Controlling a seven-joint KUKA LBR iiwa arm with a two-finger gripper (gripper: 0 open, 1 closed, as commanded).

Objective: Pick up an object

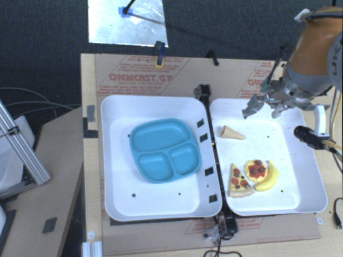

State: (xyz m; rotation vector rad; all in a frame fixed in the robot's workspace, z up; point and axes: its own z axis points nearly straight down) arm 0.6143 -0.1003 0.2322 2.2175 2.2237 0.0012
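In the right bin (pixel 300 197) lie a tan wedge (pixel 232 133) near the divider, a toy pizza slice (pixel 238 181), a small tart with red fruit (pixel 256 169) and a yellow banana (pixel 269 179), the last three bunched together at the front. My gripper (pixel 264 110) hangs over the back of this bin, up and to the right of the wedge. Its two fingers are spread open with nothing between them. The grey arm with the orange band (pixel 320 42) comes in from the upper right.
The left bin (pixel 115 143) holds a blue divided plate (pixel 163 149). A black divider with clips (pixel 209 138) runs between the bins. A yellow-and-blue clamp (pixel 159 55) stands at the back edge of the bench.
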